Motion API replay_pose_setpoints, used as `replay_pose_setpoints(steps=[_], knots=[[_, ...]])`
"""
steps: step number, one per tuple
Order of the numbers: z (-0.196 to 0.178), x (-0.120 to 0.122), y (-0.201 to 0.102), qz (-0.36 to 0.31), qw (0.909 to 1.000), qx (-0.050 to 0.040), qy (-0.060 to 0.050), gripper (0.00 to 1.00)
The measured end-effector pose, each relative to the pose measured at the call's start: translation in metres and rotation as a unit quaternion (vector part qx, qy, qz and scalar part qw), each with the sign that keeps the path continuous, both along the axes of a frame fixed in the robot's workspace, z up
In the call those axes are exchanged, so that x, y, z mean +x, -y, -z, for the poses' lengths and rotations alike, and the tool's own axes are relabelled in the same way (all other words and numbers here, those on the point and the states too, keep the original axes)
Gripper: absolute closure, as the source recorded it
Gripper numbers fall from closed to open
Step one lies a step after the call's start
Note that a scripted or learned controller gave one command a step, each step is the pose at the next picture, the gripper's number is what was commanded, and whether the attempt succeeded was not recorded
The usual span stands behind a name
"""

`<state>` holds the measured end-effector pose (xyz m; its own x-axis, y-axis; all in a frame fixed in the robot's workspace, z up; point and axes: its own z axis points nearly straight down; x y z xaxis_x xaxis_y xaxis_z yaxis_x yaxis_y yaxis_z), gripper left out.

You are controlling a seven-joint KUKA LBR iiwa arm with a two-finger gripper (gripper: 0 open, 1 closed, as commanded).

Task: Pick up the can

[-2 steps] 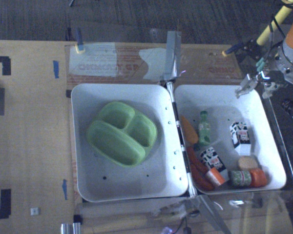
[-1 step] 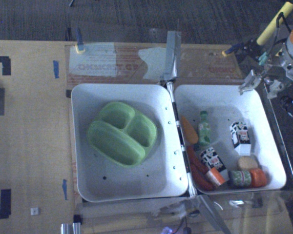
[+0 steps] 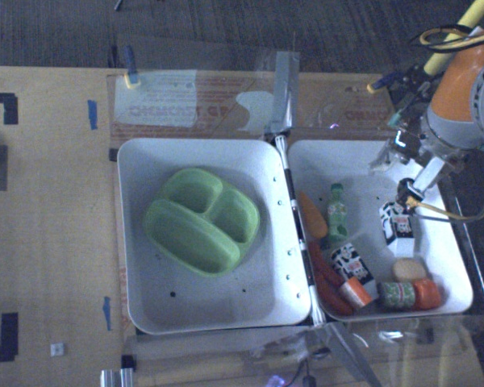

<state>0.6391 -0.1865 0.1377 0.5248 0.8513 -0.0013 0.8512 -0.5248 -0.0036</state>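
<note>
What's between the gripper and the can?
In the camera view, a black-and-white carton and a tan roll lie between the gripper and the can.

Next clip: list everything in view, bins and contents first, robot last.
left bin: 1, white, left on bench
right bin: 1, white, beside it
divided plate: 1, green, left bin
carrot: 1, orange, right bin, left wall
bottle: 1, green, beside carrot
cartons: 2, black-and-white, right bin; second further right
pepper: 1, red, near-left corner
beige lump: 1, just beyond can
can: 1, green label, near-right corner
arm: 1, grey, orange band, over right bin's far-right corner
</note>
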Motion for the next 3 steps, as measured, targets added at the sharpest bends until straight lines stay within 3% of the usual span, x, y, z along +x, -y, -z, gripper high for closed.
replay_pose_setpoints(steps=[1,2,3], knots=[[0.052,0.025,0.010,-0.022,0.9998,0.0037,0.001,0.00],[0.040,0.027,0.010,-0.024,0.9997,0.0004,0.003,1.00],[-0.013,0.029,0.022,0.027,0.9996,-0.0010,0.003,1.00]])
